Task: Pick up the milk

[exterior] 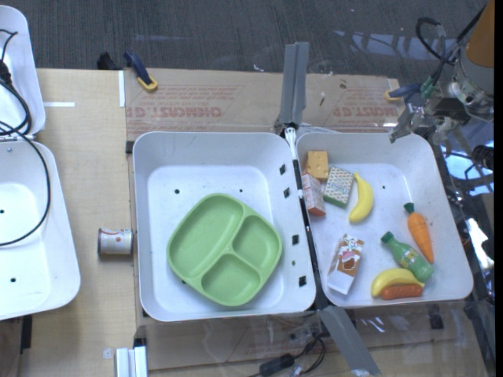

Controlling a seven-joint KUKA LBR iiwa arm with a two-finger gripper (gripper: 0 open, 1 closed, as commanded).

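Note:
The milk (346, 264) is a small white carton with an orange and red picture. It lies on its side at the front middle of the right bin (424, 160). My gripper (406, 126) hangs over the far right rim of that bin, well behind and to the right of the carton, with nothing seen in it. The orange band of the arm (481, 47) shows at the top right corner.
Around the milk in the right bin lie a tan block (317, 164), a green-patterned box (339, 185), a red carton (313, 196), a banana (361, 199), a carrot (420, 234), a green bottle (407, 258) and a second banana (393, 278). A green divided plate (225, 248) fills the left bin.

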